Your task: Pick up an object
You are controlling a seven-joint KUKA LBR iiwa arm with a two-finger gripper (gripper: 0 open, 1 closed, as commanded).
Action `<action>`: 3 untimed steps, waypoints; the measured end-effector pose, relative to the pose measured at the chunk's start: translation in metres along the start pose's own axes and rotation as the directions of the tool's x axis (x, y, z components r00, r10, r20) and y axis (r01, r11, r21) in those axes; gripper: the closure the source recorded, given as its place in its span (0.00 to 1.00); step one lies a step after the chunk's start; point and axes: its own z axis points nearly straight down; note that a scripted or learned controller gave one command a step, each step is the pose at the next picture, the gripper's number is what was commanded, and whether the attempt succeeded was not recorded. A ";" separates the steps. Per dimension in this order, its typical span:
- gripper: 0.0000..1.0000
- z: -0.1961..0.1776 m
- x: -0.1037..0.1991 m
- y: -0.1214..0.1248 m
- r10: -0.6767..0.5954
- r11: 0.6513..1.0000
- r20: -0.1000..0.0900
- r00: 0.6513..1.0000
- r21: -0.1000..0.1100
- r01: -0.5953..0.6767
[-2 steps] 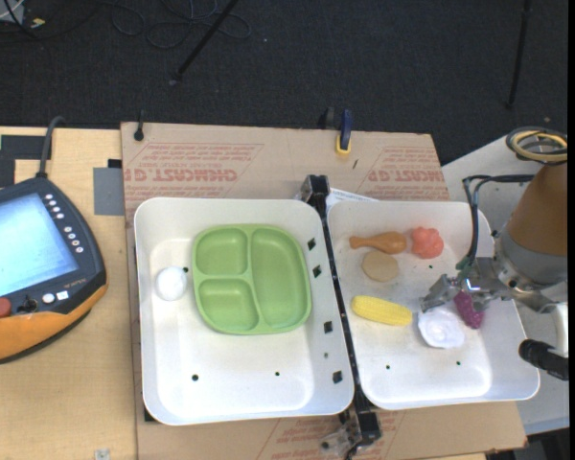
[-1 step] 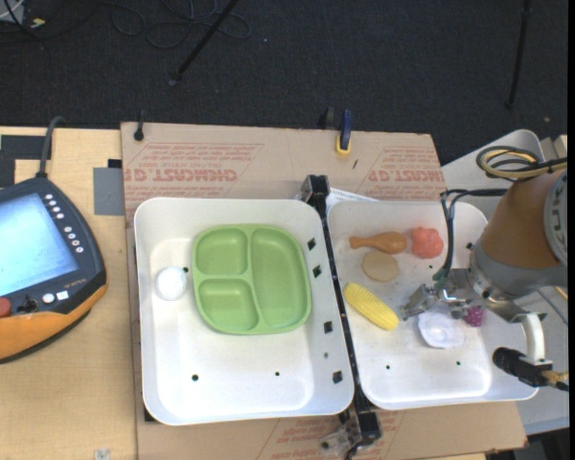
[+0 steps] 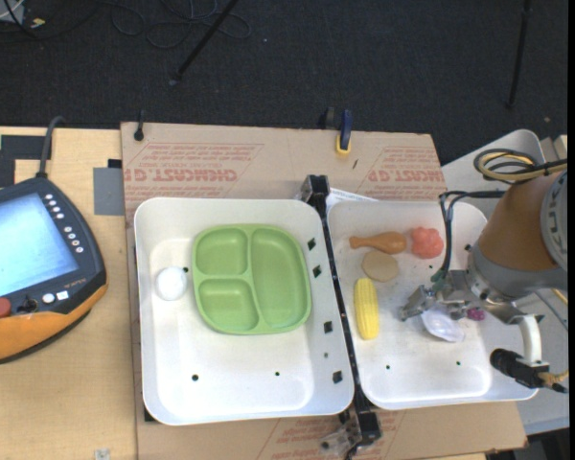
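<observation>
The right bin (image 3: pixel 431 383) holds a yellow corn cob (image 3: pixel 366 308), a brown drumstick (image 3: pixel 379 242), a pink-red round piece (image 3: pixel 426 241) and a tan disc (image 3: pixel 380 268). A pale crumpled object (image 3: pixel 444 327) and a small purple piece (image 3: pixel 475 311) lie near the bin's right side. My gripper (image 3: pixel 417 305) hangs low over this bin, right of the corn and just left of the pale object. Its tip is small and grey against the white floor, and nothing visibly sits in it. The orange-banded arm (image 3: pixel 517 238) covers the bin's right edge.
A green divided plate (image 3: pixel 249 279) and a white ball (image 3: pixel 171 283) lie in the left bin (image 3: pixel 230 381). A black divider (image 3: pixel 331 295) runs between the bins. A control pendant (image 3: pixel 29 257) rests at the far left, and a yellow clamp (image 3: pixel 344 142) stands behind the bins.
</observation>
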 end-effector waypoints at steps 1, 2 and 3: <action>1.00 -0.015 -0.003 0.003 0.005 1.000 0.002 1.000 -0.009 -0.005; 1.00 -0.076 -0.001 -0.003 0.001 1.000 0.003 1.000 -0.005 -0.001; 1.00 -0.118 -0.004 -0.006 0.000 1.000 0.003 1.000 -0.004 0.000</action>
